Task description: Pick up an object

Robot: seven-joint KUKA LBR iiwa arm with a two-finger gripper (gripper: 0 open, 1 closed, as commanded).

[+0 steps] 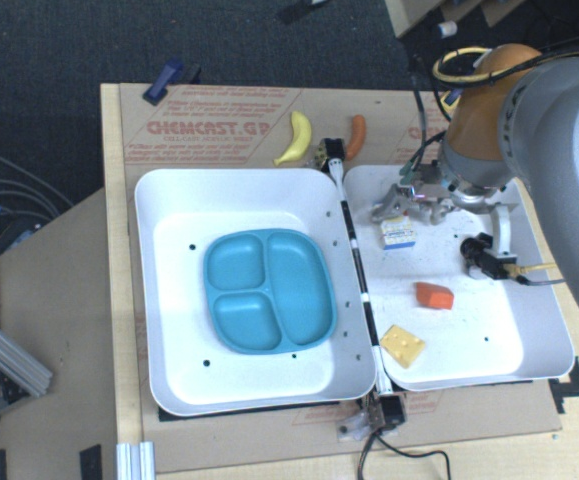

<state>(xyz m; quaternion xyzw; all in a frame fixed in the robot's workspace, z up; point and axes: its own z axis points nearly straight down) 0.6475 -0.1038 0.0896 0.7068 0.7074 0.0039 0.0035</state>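
My gripper hangs low over the far left part of the right bin, and its fingers stand open with nothing between them. A small white and blue box lies just in front of it, at or under the fingertips. An orange-red block rests near the middle of that bin. Near the bin's front left corner lies a yellow cheese wedge. The grey arm with its orange band comes in from the upper right.
The left bin holds a blue divided plate. Behind the bins, on the cardboard, lie a yellow banana, an orange carrot-like piece and a blue object.
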